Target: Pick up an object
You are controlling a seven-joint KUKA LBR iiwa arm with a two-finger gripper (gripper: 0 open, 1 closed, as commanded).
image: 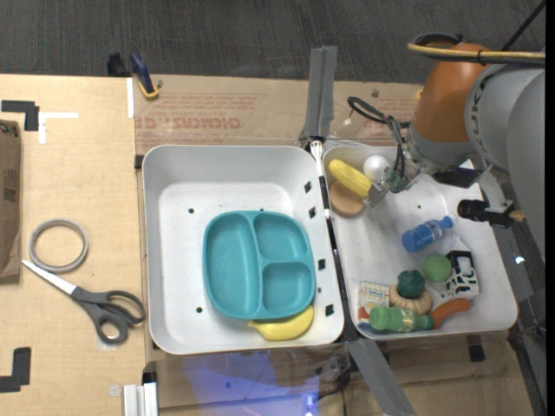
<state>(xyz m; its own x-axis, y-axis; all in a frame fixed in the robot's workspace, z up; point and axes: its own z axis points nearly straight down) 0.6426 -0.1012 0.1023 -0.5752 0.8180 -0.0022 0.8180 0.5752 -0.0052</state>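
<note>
While the arm reaches in from the right edge of the bench, the gripper [386, 180] hangs low over the far left corner of the right bin [486, 319], just beside the corn cob [349, 178]; whether it is released or clenched cannot be told, and nothing is seen lifted. The step in hand is judged to be the approach, with the corn cob the likeliest target. Touching the cob on its near side lies a tan disc [347, 203], so the next move calls for a descent that straddles the cob alone. Farther toward the bin's middle lies a blue bottle [427, 233], and a cluster of small toys crowds the near edge, among them a green bottle [397, 320]. The left bin [165, 232] holds a teal divided tray [258, 263] and a banana [284, 326]. Scissors [91, 302] and a tape ring [58, 244] rest near the bench's left edge.
</note>
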